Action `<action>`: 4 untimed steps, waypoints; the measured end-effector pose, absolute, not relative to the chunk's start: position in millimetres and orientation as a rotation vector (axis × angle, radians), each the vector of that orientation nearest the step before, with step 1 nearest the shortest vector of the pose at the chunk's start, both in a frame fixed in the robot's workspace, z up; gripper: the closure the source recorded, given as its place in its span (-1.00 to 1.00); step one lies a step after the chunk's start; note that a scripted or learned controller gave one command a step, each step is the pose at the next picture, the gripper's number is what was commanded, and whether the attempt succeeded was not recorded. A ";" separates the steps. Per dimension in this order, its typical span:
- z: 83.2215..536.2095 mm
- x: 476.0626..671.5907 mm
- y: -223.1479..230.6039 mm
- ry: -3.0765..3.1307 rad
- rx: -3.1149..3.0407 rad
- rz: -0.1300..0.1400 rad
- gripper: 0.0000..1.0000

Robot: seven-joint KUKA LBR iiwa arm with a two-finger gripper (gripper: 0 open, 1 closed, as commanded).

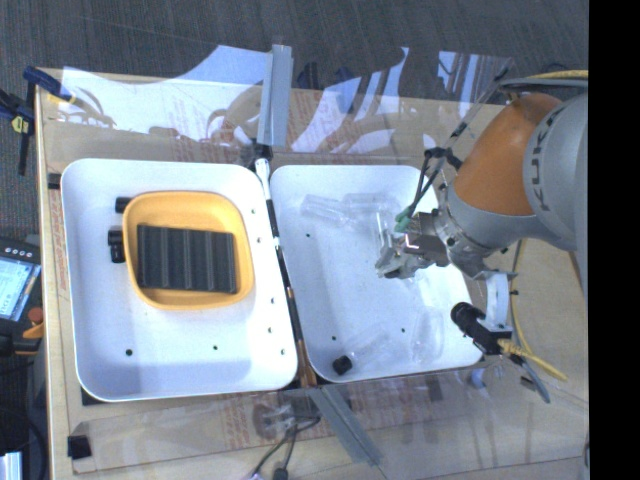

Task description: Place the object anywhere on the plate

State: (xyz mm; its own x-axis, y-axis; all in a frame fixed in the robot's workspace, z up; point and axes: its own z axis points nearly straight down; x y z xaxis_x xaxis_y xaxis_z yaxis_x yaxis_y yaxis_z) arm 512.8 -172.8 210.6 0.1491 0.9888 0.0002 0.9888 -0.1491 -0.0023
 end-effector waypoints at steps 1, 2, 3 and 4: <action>276.9 557.5 -146.0 -2.326 -2.110 0.001 1.00; 232.5 587.7 -150.7 -2.641 -1.694 0.003 1.00; 215.9 573.1 -126.2 -2.736 -1.534 0.003 1.00; 250.5 556.8 -95.6 -2.869 -1.280 0.002 1.00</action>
